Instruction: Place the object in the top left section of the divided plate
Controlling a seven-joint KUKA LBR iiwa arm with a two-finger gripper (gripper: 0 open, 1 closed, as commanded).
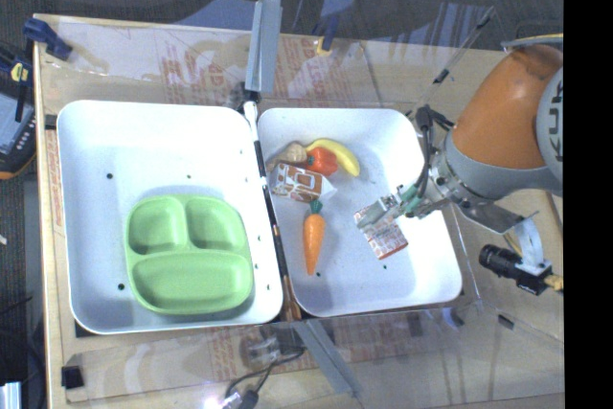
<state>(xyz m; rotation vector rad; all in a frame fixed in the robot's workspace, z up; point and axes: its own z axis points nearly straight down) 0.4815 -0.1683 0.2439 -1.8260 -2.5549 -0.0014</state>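
Left bin point(86, 206): held one green plate point(190, 254), three sections, two small ones along its far edge and one wide one nearest me; the top left section point(158, 223) held nothing, which I took to mean the placing was not yet done. Right bin point(421, 273): held the loose stock, gathered toward its far left part. Items there: a banana point(337, 153), a red piece point(321, 161) touching it, a tan lump point(294, 151) just beside, a small carton point(295, 181) and a carrot point(313, 242) lying lengthwise near the divider. Which of these was the object to be moved I could not settle from the task line. Arm point(503, 124): reached in from the right, its gripper point(388, 217) low over the right bin's near right part, well apart from the food cluster. A small red-and-white tag or packet point(387, 242) lay right at the tool's tip; I could not tell whether the fingers stood open or closed, nor whether they had hold of it. I judged the plate was parked in its own bin so the drop zone stayed free of clutter.
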